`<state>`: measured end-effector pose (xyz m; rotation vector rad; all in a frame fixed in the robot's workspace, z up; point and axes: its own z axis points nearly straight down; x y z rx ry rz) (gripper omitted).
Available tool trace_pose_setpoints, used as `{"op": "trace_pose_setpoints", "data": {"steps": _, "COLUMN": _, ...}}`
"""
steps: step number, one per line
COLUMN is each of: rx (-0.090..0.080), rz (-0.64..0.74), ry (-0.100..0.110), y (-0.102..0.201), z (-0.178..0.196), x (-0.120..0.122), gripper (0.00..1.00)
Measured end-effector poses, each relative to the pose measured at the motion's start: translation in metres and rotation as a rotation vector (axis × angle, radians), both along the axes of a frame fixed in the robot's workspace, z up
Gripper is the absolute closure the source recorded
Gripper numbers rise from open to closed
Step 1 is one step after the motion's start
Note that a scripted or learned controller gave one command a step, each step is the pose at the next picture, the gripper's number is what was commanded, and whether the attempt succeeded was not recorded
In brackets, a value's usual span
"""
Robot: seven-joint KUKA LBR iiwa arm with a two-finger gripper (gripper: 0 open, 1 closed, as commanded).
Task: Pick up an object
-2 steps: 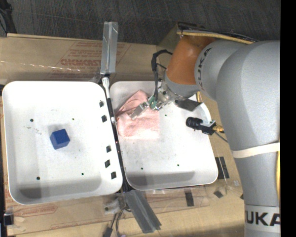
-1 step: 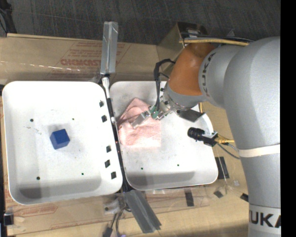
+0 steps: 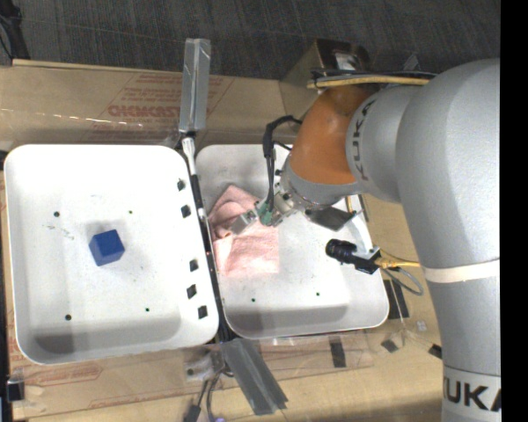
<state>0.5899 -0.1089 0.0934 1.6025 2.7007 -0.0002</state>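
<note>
Arm reaches in from the right, wrist over the right bin [image 3: 370, 306]; the hand [image 3: 262, 215] is down at the pink cloth [image 3: 246, 236], which lies crumpled in that bin's left half, against the divider between the bins. Upper part of the cloth is bunched into a raised fold; lower part lies flatter on the bin floor. The hand's tip sits at the right edge of the bunched fold, touching or very nearly so. Whether it is wide, narrow, or pinching fabric: cannot tell, the wrist blocks the view and the tip is small and dark against the cloth. No fabric visibly lifted, so I judge the grasp not yet confirmed. Left bin [image 3: 35, 323] holds a blue cube [image 3: 106, 246], well apart from the hand and untouched. Step in hand, as I read it: close on the cloth and lift. To do it well: descend onto the raised fold rather than the flat part, since a ridge gives something to pinch; go deep enough to gather fabric but stop short of the bin floor; close fully before rising; lift straight up and slowly so the cloth does not slip out. Risk: the divider wall is close to the cloth's left edge, so keep the approach on the right side.
</note>
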Motion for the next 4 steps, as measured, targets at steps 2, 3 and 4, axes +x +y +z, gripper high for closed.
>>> {"op": "trace_pose_setpoints", "data": {"steps": 2, "rx": 0.0, "rz": -0.118, "ry": 0.0, "y": -0.025, "z": 0.001, "x": 0.008, "gripper": 0.0}}
{"op": "trace_pose_setpoints", "data": {"steps": 3, "rx": 0.0, "rz": -0.056, "ry": -0.001, "y": 0.01, "z": 0.0, "x": 0.048, "gripper": 0.0}}
{"op": "trace_pose_setpoints", "data": {"steps": 4, "rx": 0.0, "rz": -0.211, "ry": 0.002, "y": 0.038, "z": 0.099, "x": 0.022, "gripper": 0.0}}
